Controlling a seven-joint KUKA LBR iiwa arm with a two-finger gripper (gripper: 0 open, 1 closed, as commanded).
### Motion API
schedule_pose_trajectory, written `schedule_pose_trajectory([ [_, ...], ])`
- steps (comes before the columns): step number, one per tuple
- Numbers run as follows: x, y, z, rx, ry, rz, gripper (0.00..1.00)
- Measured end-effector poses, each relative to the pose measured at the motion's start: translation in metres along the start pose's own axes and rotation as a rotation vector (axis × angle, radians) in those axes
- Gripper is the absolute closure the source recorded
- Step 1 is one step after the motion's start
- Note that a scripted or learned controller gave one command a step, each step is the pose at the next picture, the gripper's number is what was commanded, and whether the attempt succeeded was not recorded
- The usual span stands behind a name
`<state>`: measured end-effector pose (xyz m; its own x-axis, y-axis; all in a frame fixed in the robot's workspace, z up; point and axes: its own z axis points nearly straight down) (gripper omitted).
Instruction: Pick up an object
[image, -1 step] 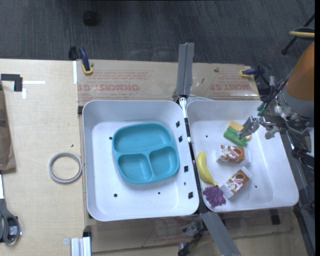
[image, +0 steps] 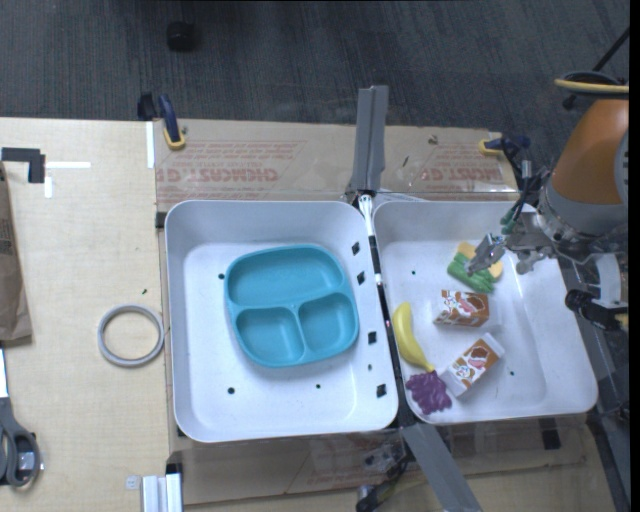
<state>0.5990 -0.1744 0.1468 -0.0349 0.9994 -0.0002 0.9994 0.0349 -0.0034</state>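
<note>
1. Two white bins sat side by side; we saw a blue divided plate (image: 292, 305) alone in the left bin (image: 190, 330).
2. The right bin (image: 560, 370) held a banana (image: 407, 336), purple grapes (image: 430, 392), two small cartons (image: 462, 308) (image: 474, 364) and a green-and-yellow item (image: 470, 268).
3. The gripper (image: 492, 250) hung over that green item; we could not tell its state.
4. On the wooden bench (image: 80, 260) lay a tape ring (image: 131, 334) and scissors (image: 18, 452); dark carpet (image: 300, 45) lay beyond.
</note>
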Motion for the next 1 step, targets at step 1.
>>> schedule_pose_trajectory([
  [1,0.01,-0.0065,0.0568,-0.001,0.001,-0.128,0.0],
])
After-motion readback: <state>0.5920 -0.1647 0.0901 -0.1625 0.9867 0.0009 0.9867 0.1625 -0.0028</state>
